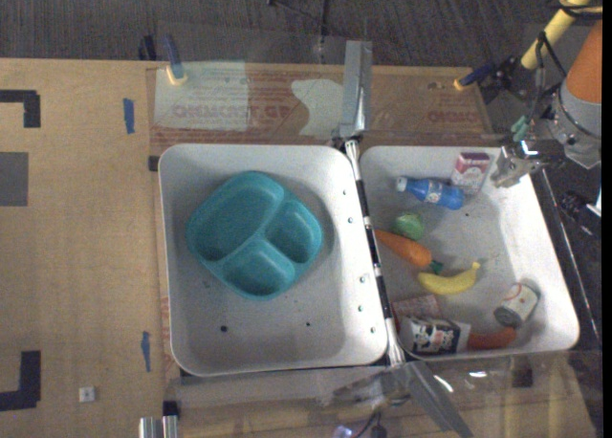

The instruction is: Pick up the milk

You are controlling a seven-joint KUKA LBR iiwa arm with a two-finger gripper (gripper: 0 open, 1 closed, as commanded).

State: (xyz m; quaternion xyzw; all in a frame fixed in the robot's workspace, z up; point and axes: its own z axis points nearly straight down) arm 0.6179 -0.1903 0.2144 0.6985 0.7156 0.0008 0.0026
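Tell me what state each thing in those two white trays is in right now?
Milk carton: lying on its side, untouched.
Blue bottle: lying down.
Small pink carton: upright.
Banana: lying flat.
Carrot: lying flat.
Can: tipped over.
Teal plate: right side up.
End effector: over the right bin's corner.

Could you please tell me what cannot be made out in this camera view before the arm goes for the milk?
- Pincer: small and blurred at the right bin's far corner; open or shut cannot be told.
- Arm: cut off by the right edge.
- Milk: lying on its side; print too small to read.
- Pink carton: label illegible, and whether the pincer touches it is unclear.
- Red item: partly hidden behind the can.
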